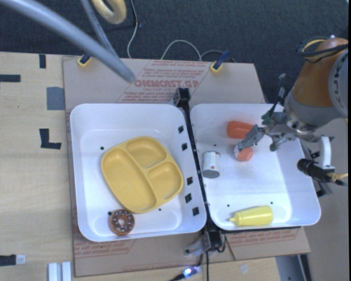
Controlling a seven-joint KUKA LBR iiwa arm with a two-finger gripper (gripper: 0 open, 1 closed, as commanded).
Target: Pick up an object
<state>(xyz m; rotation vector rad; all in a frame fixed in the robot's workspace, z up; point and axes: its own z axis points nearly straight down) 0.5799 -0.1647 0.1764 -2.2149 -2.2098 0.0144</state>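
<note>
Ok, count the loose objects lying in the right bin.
3: an orange object near the far wall beside the claw, a white cup by the divider, a yellow mustard bottle along the near edge. The arm may hide more.

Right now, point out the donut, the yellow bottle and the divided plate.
donut (121, 222): camera view, on its frosted ring.
yellow bottle (254, 216): camera view, middle of its body.
divided plate (109, 174): camera view, on its left rim.

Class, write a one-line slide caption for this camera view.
Gripper over the right bin, beside an orange object.
</note>
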